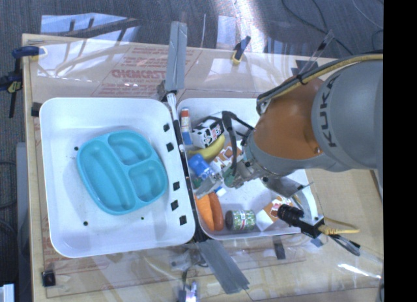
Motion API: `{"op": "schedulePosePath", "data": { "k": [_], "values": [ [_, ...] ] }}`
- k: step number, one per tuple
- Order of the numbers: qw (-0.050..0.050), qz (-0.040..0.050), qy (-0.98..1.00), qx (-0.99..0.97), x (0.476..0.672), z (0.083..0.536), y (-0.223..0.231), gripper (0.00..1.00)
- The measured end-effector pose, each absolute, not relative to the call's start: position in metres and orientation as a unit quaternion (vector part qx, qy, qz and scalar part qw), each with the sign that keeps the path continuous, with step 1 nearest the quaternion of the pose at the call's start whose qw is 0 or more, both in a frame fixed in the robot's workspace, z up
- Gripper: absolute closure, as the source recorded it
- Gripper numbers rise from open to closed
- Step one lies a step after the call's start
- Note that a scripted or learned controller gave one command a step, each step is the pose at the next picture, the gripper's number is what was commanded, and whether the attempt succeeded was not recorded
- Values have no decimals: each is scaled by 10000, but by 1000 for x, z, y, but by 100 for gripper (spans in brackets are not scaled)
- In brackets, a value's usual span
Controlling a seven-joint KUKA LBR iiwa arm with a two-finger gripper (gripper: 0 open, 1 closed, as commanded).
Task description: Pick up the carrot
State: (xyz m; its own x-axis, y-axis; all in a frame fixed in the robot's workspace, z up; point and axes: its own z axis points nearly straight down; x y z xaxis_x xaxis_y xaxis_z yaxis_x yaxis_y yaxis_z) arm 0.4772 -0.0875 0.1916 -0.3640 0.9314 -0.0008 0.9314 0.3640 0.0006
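While low-left of hand, carrot

1. Two shallow white plastic bins are seen side by side.
2. One turquoise divided plastic plate is counted.
3. One orange carrot is seen.
4. One yellow banana is counted.
5. One small green-labelled jar is seen.

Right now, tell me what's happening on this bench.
A grey KUKA arm reaches from the right over the right bin, which is crowded with small items. The carrot it is meant to pick up lies near that bin's front left corner, beside a small jar, with nothing gripping it. The left bin holds a blue divided tray.
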Motion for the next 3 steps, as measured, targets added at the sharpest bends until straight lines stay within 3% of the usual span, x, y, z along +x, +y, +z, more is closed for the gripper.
{"op": "schedulePosePath", "data": {
  "k": [1,3],
  "values": [
    [118,56,8304,5570,484,147,-97,0],
    [276,84,8787,4765,493,142,-108,0]
  ]
}}
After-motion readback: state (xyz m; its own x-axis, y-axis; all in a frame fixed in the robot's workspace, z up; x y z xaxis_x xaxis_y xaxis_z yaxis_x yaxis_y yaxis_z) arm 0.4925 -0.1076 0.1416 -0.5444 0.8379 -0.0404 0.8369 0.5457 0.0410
